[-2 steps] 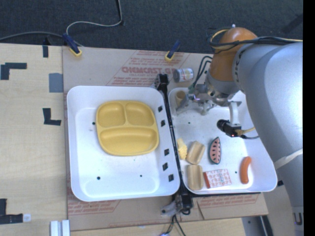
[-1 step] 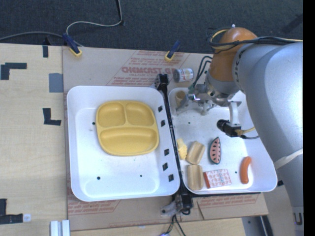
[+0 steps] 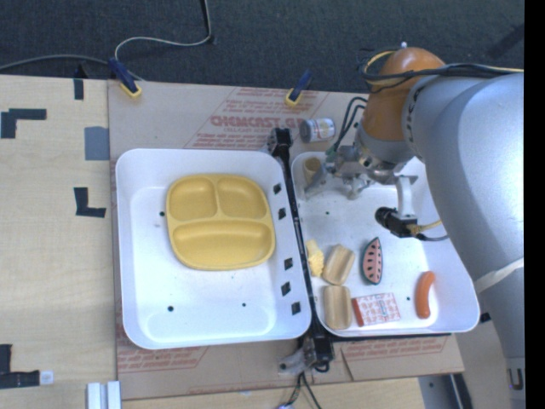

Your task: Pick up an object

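While the arm reaches in over the right bin, the labels below place things relative to that bin.

Right bin [image 3: 443,313]: shallow, white; holds all the loose objects.
Gripper [image 3: 349,175]: low over the bin's far left corner; whether it is apart or together cannot be told, and nothing is seen held.
Yellow cup-like piece [image 3: 312,167]: in that same far corner, just beside the gripper; likely the target.
Watermelon slice [image 3: 371,261]: near the bin's middle.
Bread pieces [image 3: 338,264]: at the bin's near left, close to the dividing wall.
Sausage [image 3: 424,294]: toward the bin's near right.
Red-and-white packet [image 3: 375,308]: at the bin's near edge, between bread and sausage.
Yellow divided plate [image 3: 220,220]: in the neighbouring left bin.
Advice: centre on the piece, keep off the corner walls, descend straight, close, then lift slowly.
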